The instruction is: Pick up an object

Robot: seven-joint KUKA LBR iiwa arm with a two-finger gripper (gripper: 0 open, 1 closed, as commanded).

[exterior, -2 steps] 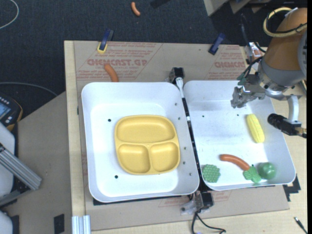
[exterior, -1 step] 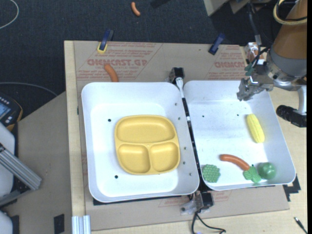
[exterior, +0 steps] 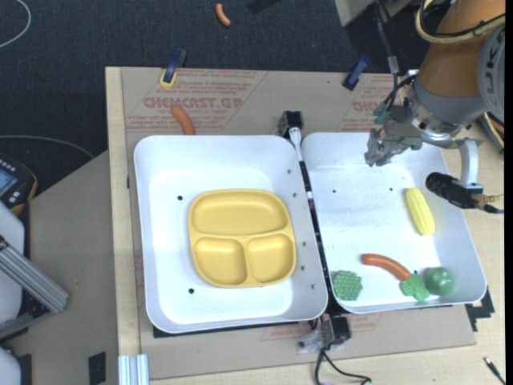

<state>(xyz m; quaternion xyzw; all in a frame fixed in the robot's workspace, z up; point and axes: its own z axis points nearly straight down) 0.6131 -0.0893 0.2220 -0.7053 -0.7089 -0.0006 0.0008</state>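
I see my gripper [exterior: 380, 156] hanging over the right white bin's [exterior: 353, 215] back with nothing picked up yet, while the yellow plastic corn cob [exterior: 420, 211] waits nearby.

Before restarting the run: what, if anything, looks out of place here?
Two sausage-shaped toys lie outside the bins: one orange sausage on the cardboard behind the left bin, another small one on the dark floor beyond. The right bin's items look settled.
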